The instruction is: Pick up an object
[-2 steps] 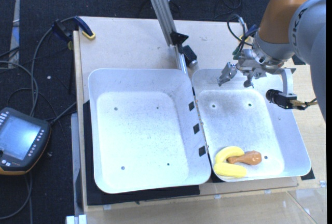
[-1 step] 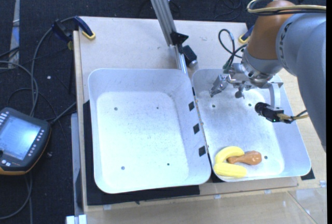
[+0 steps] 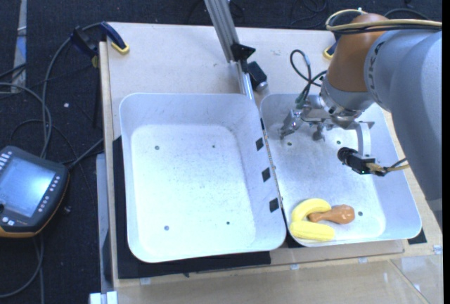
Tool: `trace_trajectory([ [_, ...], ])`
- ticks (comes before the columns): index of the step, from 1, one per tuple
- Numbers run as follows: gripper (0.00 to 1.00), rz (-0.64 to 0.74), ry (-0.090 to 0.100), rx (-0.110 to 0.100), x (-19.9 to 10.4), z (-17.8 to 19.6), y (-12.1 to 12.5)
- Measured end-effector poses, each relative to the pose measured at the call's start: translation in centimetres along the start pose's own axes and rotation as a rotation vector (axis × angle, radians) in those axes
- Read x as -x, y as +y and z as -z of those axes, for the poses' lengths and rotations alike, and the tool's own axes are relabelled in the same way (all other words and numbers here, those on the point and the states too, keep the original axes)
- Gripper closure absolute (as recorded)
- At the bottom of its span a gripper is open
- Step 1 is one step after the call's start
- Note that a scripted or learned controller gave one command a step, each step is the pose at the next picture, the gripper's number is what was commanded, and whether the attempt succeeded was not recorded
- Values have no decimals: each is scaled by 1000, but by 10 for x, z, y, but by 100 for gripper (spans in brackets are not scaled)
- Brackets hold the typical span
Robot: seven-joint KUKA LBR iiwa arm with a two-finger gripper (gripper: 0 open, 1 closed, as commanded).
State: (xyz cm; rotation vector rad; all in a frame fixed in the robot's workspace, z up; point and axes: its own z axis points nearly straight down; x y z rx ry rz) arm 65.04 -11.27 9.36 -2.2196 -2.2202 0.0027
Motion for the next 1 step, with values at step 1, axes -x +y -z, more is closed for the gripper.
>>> trace_trajectory([
  [1,100,0,-1,4,0,12,1],
])
